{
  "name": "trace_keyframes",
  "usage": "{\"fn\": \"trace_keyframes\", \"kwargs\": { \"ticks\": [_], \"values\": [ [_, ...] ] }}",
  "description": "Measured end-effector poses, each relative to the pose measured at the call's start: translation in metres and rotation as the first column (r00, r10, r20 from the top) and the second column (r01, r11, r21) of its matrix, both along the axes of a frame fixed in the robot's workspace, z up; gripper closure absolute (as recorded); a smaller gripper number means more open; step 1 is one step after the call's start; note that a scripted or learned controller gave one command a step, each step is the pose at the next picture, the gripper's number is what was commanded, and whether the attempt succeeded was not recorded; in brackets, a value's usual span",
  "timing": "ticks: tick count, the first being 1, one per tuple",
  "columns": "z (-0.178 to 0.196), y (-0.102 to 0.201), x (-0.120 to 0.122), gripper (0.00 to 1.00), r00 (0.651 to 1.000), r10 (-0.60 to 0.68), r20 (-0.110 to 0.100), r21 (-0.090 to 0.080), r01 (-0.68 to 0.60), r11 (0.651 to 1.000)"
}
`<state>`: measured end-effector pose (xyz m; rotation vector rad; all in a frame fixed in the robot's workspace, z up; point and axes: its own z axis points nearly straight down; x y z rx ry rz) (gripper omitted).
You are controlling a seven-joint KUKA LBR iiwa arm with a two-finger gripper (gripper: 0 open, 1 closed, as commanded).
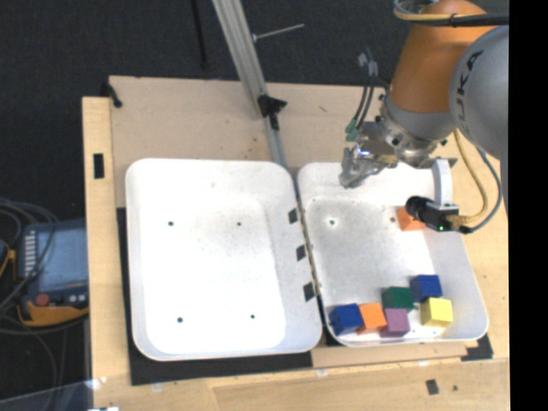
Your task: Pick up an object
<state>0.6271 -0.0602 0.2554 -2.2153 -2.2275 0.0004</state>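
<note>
End effector hangs over the far left corner of the right bin; can't tell its grip state. Targets sit well apart from it: blue cube, orange cube, purple cube, green cube, yellow cube, all crowded at the near wall (another orange block by the right wall). Risk: tight packing blocks a clean descent, likely nudging neighbours or grabbing nothing.
</note>
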Motion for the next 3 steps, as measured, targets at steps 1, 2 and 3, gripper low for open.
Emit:
{"fn": "trace_keyframes", "kwargs": {
  "ticks": [1, 2, 3],
  "values": [
    [-0.013, 0.05, -0.003, 1.0, 1.0, 0.001, 0.0, 0.0, -0.001, 1.0],
    [-0.013, 0.113, -0.009, 1.0, 1.0, 0.003, -0.001, 0.002, -0.003, 1.0],
    [-0.021, 0.159, -0.012, 1.0, 1.0, 0.001, -0.004, 0.001, -0.001, 1.0]
  ]
}}
